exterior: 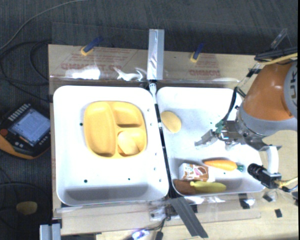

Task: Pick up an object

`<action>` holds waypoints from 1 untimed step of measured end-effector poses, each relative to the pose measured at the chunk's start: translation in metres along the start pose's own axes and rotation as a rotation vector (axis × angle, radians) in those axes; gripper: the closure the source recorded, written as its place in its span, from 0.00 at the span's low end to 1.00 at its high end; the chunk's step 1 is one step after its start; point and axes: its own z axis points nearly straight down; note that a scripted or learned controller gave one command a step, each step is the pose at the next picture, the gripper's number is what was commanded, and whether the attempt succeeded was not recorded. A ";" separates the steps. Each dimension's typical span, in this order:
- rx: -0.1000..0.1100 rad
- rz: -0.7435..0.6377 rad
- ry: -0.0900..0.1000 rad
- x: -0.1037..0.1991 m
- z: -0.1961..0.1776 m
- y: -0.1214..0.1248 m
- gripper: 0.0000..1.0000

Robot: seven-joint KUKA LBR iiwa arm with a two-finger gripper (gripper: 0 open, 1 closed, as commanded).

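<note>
The fingers of the gripper hang over the bare floor of the right bin, spread apart with nothing between them, their tips pointing toward the divider that separates the two bins.

Taking that right bin as the landmark: the counter carries it, a pale wooden surface showing beyond its far rim and to its right. The left bin sits directly against its left wall, and inside that left bin rests a yellow divided tray, roughly in the middle, with three compartments.

The arm comes in over the right bin's right wall, its orange band wide and rounded above the grey wrist, which reaches down toward the bin's centre.

Inside the right bin, the objects gather mostly along the near wall. An orange carrot lies lengthwise just below the gripper, apart from it. Against the near wall lies a yellow banana, and beside it, partly under it, a brown oblong item that I cannot identify. A small printed pouch with pink and white markings sits just above those two, left of the carrot. A pale yellow rounded piece lies alone near the bin's left wall, close to the divider and well away from the near-wall cluster.

Outside the bins, far to the left of the right bin, a handheld control pendant with a screen lies on the dark floor.
</note>
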 end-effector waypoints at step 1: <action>-0.002 -0.033 0.001 -0.007 -0.057 0.038 0.00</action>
